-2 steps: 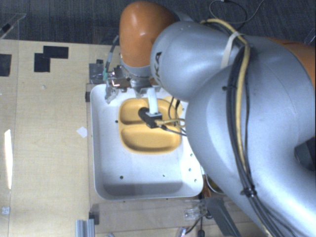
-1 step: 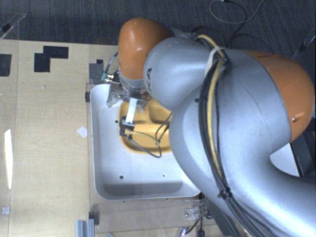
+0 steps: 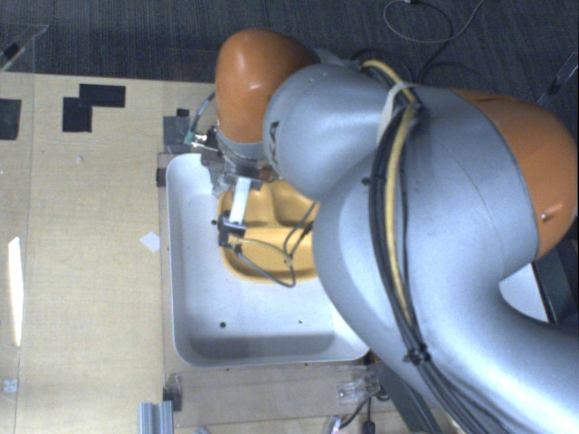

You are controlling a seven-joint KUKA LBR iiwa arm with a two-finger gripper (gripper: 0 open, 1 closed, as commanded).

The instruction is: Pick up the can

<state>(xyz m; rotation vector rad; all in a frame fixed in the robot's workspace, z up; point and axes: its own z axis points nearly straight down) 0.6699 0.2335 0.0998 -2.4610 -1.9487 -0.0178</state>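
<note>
Gripper low over a yellow object in the white bin.
Finger state: cannot tell. If a can: likely light, stiff, slippery; grasp across its sides.

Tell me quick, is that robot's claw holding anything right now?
Gripper: down in the shallow white plastic bin over a yellow object; whether it grips anything cannot be told.

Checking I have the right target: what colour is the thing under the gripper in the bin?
Yellow, seen in the camera view: the object lies in the white bin, partly hidden by the arm.
</note>
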